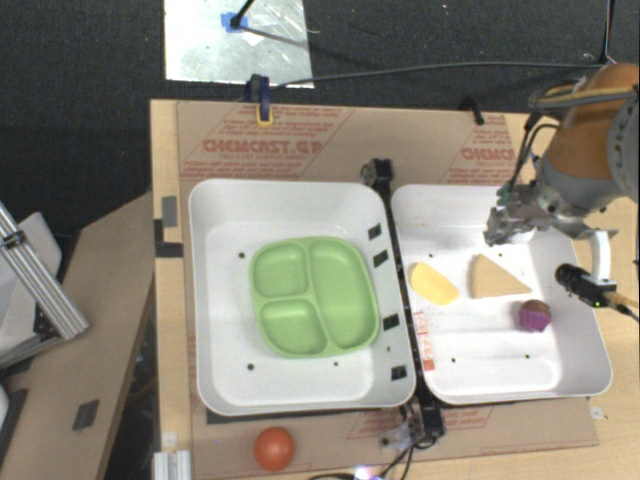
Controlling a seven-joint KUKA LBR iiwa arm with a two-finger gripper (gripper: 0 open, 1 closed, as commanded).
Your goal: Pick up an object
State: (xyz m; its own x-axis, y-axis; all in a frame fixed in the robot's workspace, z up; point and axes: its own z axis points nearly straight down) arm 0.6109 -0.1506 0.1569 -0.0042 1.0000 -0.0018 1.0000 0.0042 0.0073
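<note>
In the right bin [470,378] lie a yellow rounded piece [434,283], a tan wedge [496,277] and a small purple object [535,315]. My gripper [500,226] hangs over the upper right part of that bin, just above and behind the tan wedge. Nothing shows between its fingers. The grey arm with its orange band comes in from the right edge.
The left bin [225,368] holds a green divided plate [313,295]. An orange ball [273,448] rests on the bench in front of the left bin. A black divider with clips [395,298] runs between the bins. Cables cross behind the bench.
</note>
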